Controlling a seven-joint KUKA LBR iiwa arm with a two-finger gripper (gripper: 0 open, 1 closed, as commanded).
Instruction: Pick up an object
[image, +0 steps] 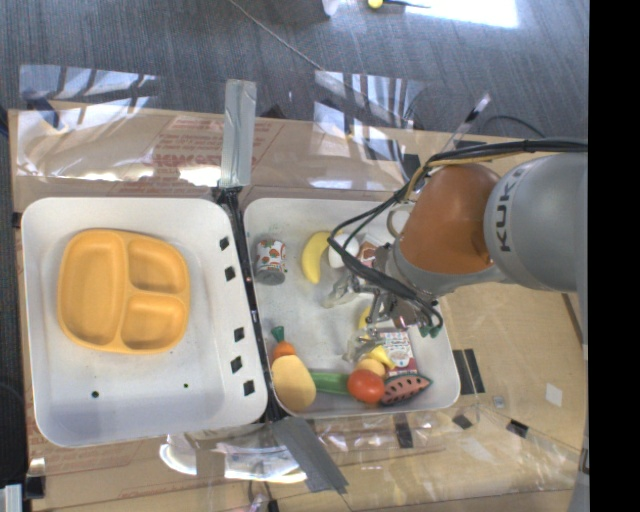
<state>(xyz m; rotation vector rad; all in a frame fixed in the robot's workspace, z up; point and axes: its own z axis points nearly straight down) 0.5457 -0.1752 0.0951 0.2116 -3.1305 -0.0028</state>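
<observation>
1. progress: nothing looks picked yet. the arm reaches over the right bin, and the gripper hangs low among the toy food at that bin's near-right part. no object can be seen between its fingers, so the grasp and the lift are, i judge, both left to do.
2. pincer state: cannot tell whether it is spread or pressed together; the metal parts blur into the clutter.
3. where the candidates lie: all in the right bin. the small can stands near the left wall, the banana just beside it, and the rest crowd the near edge.
4. counts: two white bins; one yellow divided plate in the left bin; one can; one banana; one carrot; one pale potato-like piece; one green vegetable; one tomato; one watermelon slice; one small carton.
</observation>
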